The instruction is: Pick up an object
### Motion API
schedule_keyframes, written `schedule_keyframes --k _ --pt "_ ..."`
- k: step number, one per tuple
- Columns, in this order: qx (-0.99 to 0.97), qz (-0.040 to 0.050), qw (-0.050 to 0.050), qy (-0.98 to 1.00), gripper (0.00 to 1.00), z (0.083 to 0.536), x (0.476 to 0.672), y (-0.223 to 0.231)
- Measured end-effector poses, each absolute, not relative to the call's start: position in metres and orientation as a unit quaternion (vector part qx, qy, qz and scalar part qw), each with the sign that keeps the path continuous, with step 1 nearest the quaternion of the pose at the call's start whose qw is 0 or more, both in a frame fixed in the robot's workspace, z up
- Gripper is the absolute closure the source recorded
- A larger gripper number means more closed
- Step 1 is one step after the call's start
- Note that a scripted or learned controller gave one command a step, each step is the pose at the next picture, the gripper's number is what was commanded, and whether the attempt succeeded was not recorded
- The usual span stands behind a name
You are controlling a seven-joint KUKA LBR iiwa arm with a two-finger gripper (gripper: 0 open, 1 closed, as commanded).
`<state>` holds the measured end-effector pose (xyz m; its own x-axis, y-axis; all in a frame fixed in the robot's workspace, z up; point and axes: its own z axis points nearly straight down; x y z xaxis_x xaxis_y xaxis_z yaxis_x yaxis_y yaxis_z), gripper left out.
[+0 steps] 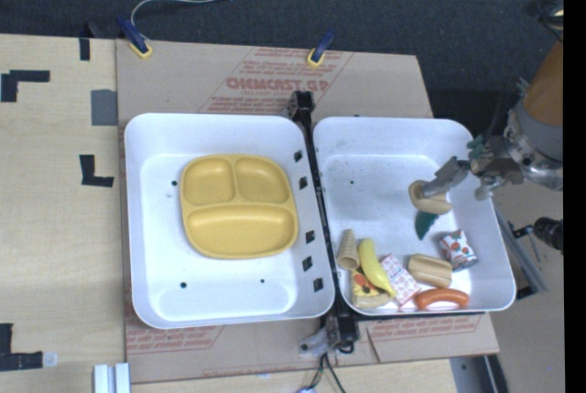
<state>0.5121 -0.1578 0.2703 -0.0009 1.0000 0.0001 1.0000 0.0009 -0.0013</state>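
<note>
Two white bins side by side on cardboard; left bin [151,199] has a yellow divided plate [240,204], right bin [403,130] has the loose stuff. Arm w/ orange band comes in from right, gripper [446,185] low over right side of right bin. One grey finger [449,173] slants down-left to a tan round piece [430,196] & looks to touch it, but can't tell if piece sits betw. fingers or just under the tip, so pincer state unclear, no claim of a hold. Dark green bit [427,223] just below the tan piece. Rest of objs crowd the near edge of the bin: banana [373,265], cone [348,250], small red-white can [457,249], bread roll [428,269], hot dog [441,298]. Step, by my read: at the grasp itself, target prob. the tan piece. Next move needs fingers squarely astride it, firm close, then straight lift w/o dragging the green bit along.
</note>
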Motion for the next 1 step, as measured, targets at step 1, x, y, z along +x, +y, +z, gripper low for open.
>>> schedule_keyframes --k 1 --pt "-0.707 -0.001 -0.002 -0.707 0.0 0.0912 0.5319 -0.1795"
